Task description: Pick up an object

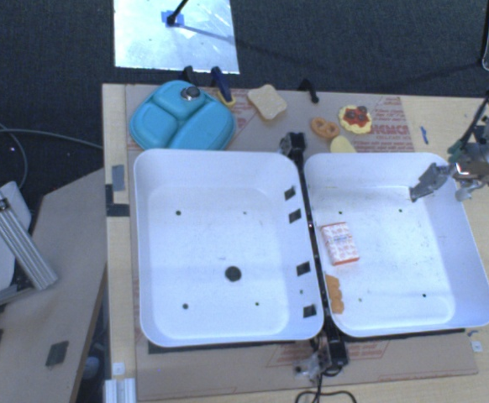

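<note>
Gripper (433, 183) hung at 2 o'clock over right bin (471, 250), nothing seen held, opening unclear. Best target: small carton (340, 243) at 8 o'clock; descend centred, square across it.

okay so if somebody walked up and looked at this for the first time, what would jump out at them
Probably the two white bins side by side: the left bin and the right bin, which holds a small red and white box near its left wall. Next, the bright blue divided plate on the bench behind the left bin, with a slice of toy bread beside it. The gripper reaches in over the right bin's far right corner.
</note>
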